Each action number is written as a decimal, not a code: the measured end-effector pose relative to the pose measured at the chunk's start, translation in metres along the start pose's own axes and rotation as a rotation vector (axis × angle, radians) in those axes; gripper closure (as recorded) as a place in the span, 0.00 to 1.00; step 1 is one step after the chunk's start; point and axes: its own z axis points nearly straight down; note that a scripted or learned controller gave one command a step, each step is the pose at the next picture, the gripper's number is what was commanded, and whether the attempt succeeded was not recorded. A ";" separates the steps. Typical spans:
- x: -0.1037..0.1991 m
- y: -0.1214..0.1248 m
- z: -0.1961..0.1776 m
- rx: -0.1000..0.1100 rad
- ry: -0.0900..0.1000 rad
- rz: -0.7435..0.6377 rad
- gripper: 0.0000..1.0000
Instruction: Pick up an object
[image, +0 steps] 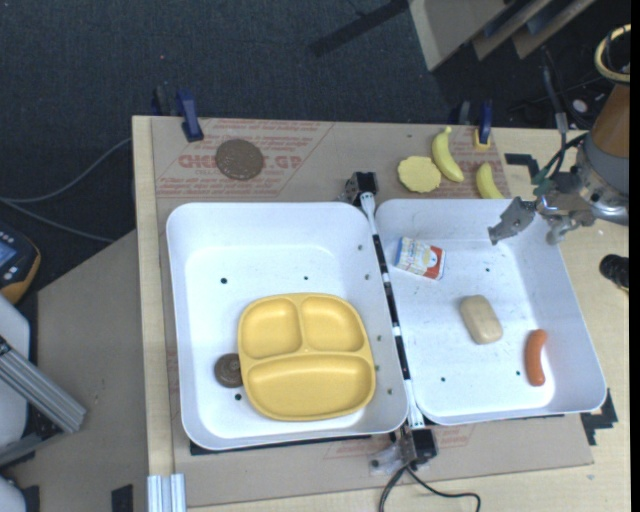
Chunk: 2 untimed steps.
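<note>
The gripper (527, 222) hangs over the far edge of the right bin (560, 390), its two fingers spread apart with nothing between them. Just left of it and a little nearer lies a small white carton (419, 258) with a blue and red label, the print too small to read. A tan bread roll (481, 319) sits mid-bin, and an orange sausage (536, 357) lies near the right wall, both well apart from the gripper with nothing in the way. The left bin (200, 260) holds a yellow divided plate (304, 355) with a brown cookie (229, 370) touching its left edge. Behind the bins, on the board, lie two bananas (447, 155), a yellow slice (419, 174) and a brown disc (239, 158) over faded red lettering I cannot read.
</note>
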 end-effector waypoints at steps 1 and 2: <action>-0.011 -0.042 0.148 0.008 0.002 0.004 0.00; -0.018 -0.101 0.141 0.006 0.003 0.003 0.00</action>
